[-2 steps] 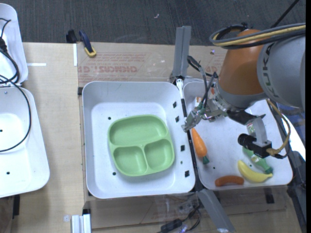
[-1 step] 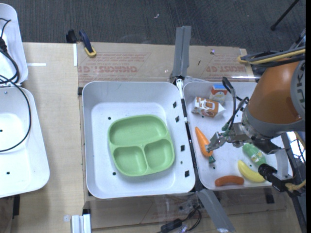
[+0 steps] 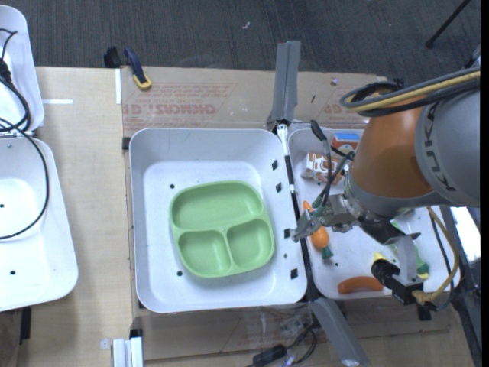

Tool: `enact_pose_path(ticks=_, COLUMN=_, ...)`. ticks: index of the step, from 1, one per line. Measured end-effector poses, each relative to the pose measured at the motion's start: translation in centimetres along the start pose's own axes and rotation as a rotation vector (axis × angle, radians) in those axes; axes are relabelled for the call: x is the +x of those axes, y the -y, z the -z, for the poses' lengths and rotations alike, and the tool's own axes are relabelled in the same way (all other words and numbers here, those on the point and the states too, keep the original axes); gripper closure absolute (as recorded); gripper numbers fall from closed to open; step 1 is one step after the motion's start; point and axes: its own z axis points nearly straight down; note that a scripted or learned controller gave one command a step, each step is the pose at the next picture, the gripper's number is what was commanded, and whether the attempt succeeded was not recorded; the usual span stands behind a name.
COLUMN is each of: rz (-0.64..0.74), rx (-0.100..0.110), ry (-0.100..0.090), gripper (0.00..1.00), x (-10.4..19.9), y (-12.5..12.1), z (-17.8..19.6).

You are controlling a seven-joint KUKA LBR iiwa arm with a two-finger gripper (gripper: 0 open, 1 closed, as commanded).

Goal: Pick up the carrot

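Gripper point(image 3: 312, 228) over carrot point(image 3: 319, 238), beside bin wall point(image 3: 299, 235).

plate point(image 3: 221, 228) in left bin point(image 3: 145, 205), carrot point(image 3: 320, 238) in right bin point(image 3: 428, 228)

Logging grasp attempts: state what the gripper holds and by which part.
Cannot be told. The gripper sits low over the carrot in the right bin, but its fingertips are unclear.

A brown bench point(image 3: 199, 102) stands on a dark grey carpet floor point(image 3: 229, 14), with another white table point(image 3: 30, 228) at left.
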Motion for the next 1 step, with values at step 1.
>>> enact_pose_path(ticks=1, rz=-0.003, rx=0.002, ry=0.001, gripper=1.0, x=-0.15, y=-0.07, z=0.8)
